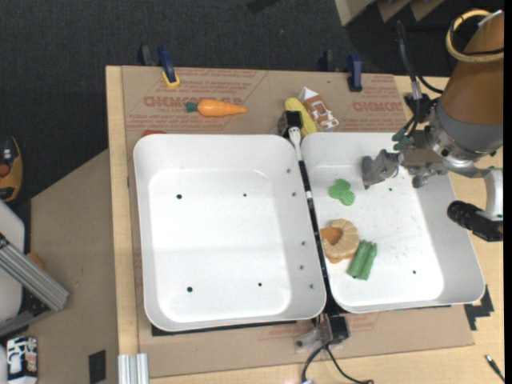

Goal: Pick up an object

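Gripper: the gripper (390, 169) hovers over the far part of the right bin (448, 286); I cannot tell how the jaws stand, and nothing shows between them.
Arm: grey, with an orange band, reaching in from the right.
Candidates: three things lie in the right bin, toward its left side. A small green piece (342, 191) lies nearest the gripper; a tan ring-shaped piece (341, 239) and a green ridged stick (362, 260) lie nearer, touching each other.
Handling: all look like light, stiff toy food, probably smooth plastic that may slip.
Hold: the small green piece stands apart, so closing across its narrow width seems simplest.
Left bin (152, 154): white, shallow.
Surface: a toy carrot (218, 109) lies beyond the bins.
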You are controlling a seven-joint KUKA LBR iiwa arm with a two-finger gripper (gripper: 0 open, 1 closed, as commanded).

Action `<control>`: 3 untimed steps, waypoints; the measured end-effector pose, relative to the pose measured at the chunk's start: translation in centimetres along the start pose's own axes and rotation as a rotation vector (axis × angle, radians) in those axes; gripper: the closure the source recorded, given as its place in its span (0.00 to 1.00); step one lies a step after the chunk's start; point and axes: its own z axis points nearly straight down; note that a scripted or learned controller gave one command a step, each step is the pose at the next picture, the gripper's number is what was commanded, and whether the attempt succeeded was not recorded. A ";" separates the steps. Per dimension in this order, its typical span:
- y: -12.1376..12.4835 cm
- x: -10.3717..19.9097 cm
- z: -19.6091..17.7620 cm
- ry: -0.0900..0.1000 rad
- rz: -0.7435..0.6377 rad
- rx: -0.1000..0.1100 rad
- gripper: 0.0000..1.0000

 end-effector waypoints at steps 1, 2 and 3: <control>-2.4 -4.3 15.9 0.001 0.005 0.014 0.00; 1.7 -0.6 16.3 -0.001 -0.004 -0.004 0.00; 4.9 4.7 -0.7 0.000 -0.008 -0.022 0.00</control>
